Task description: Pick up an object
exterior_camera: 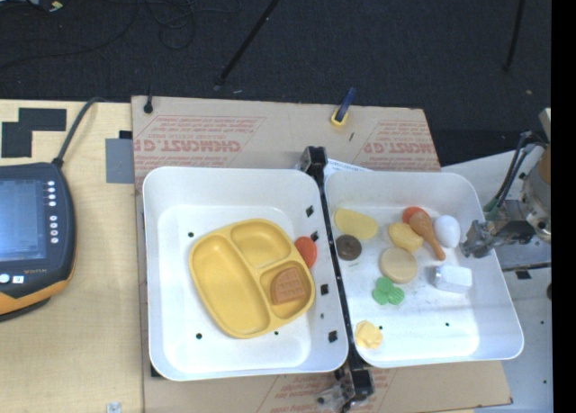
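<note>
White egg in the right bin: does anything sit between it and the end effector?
Nothing visible does. The end effector is at the right bin's right side, and the white egg lies just to its left with bare bin floor between. The drumstick is on the egg's far side.

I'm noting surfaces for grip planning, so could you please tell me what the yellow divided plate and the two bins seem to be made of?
The yellow divided plate looks like moulded plastic: uniform colour, rounded compartment ridges, soft sheen. The bins seem thin, smooth white plastic with rounded corners, though the material cannot be confirmed.
</note>
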Robot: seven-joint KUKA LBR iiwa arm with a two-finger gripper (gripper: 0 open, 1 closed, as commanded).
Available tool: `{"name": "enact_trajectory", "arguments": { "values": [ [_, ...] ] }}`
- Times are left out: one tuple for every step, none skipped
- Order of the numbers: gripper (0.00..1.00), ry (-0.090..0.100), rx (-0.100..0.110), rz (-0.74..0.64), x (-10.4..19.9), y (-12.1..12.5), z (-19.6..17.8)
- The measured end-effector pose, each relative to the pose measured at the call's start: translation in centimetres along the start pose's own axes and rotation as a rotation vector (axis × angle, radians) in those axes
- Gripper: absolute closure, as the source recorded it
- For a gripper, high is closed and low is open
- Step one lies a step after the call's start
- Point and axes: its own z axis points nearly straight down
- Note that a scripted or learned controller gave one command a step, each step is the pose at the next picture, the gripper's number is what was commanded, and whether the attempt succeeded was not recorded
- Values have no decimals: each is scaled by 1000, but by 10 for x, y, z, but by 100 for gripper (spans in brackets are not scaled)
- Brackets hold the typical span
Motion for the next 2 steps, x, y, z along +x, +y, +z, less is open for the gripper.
{"name": "enact_trajectory", "arguments": {
  "values": [
    [100, 2, 3, -4, 52, 3, 13],
    [100, 2, 3, -5, 105, 12, 21]
  ]
}}
